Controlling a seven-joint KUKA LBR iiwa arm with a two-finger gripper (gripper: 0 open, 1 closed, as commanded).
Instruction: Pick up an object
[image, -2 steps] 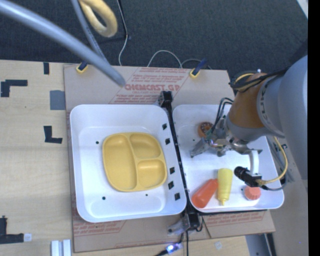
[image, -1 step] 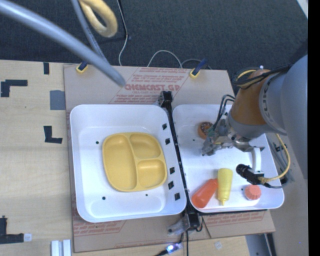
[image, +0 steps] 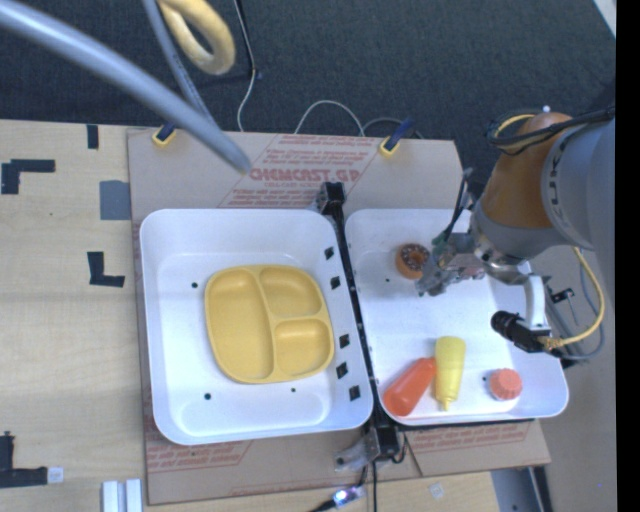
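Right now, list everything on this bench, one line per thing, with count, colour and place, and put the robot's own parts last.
shallow white plastic bins: 2, white, side by side on the bench.
yellow divided plastic tray: 1, yellow, three compartments, middle of the left bin.
small round brown-orange item: 1, brown-orange, upper left of the right bin, just left of the gripper.
yellow plastic bottle: 1, yellow, lower middle of the right bin.
orange-red elongated item: 1, orange-red, right bin's lower left, beside the bottle.
small orange-red round item: 1, orange-red, lower right of the right bin.
cardboard sheet: 1, brown, under both bins.
grey arm with an orange band: 1, reaching in from the right.
gripper: 1, dark, over the right bin's upper part.
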